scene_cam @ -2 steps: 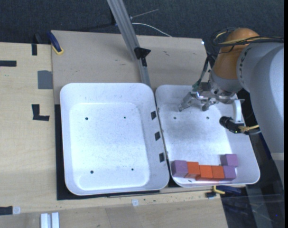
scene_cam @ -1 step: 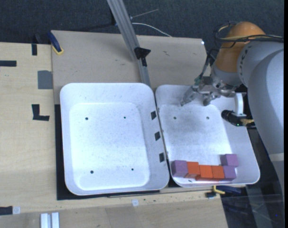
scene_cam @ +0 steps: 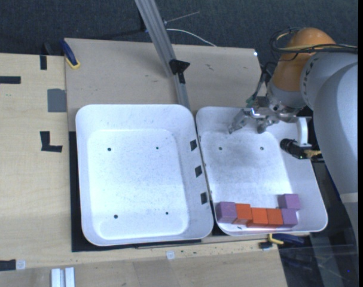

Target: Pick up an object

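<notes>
Two shallow white plastic bins are sitting side by side on the tabletop (scene_cam: pixel 127 70): the left bin (scene_cam: pixel 85 124) and the right bin (scene_cam: pixel 301 178). Five foam blocks, three purple (scene_cam: pixel 227 210) and two orange (scene_cam: pixel 260 216), are lying clustered along the right bin's near edge. The grey gripper (scene_cam: pixel 248 122) is hovering over that bin's far end, fingers apart, holding nothing.

Bench (scene_cam: pixel 127 70) with two white bins side by side.
Left bin (scene_cam: pixel 136 172) lies toward the middle; right bin (scene_cam: pixel 259 166) sits touching it, nearer the bench's right edge.
</notes>
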`<state>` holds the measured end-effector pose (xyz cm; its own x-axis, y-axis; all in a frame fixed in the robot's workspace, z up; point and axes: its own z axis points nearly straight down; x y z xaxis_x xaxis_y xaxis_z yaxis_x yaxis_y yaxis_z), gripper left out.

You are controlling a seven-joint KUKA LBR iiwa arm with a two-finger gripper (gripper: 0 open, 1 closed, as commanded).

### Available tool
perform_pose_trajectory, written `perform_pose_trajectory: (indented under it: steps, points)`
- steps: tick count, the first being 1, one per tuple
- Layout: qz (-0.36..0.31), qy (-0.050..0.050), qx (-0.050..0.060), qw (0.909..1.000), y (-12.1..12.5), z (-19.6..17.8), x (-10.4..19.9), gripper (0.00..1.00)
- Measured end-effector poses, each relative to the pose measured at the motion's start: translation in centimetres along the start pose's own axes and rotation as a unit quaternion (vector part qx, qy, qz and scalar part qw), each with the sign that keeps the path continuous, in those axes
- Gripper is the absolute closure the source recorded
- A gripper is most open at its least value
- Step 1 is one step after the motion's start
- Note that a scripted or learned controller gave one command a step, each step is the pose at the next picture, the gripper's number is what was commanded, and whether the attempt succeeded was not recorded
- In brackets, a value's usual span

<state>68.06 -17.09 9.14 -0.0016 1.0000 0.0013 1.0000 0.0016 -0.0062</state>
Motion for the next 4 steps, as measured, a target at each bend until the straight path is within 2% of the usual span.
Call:
perform_pose_trajectory:
  steps: [1,2,3,4]
  points:
    - [0.0,-0.001,-0.002,1.0,-0.2,-0.1,-0.2,0.0]
    - [0.001,-0.002,-0.001,1.0,-2.5,0.0,-1.0,0.0]
    - [0.0,-0.001,-0.003,1.0,-1.9,-0.1,-2.3,0.0]
    - [0.0,-0.001,0.0,1.0,0.0,0.0,-0.9,0.0]
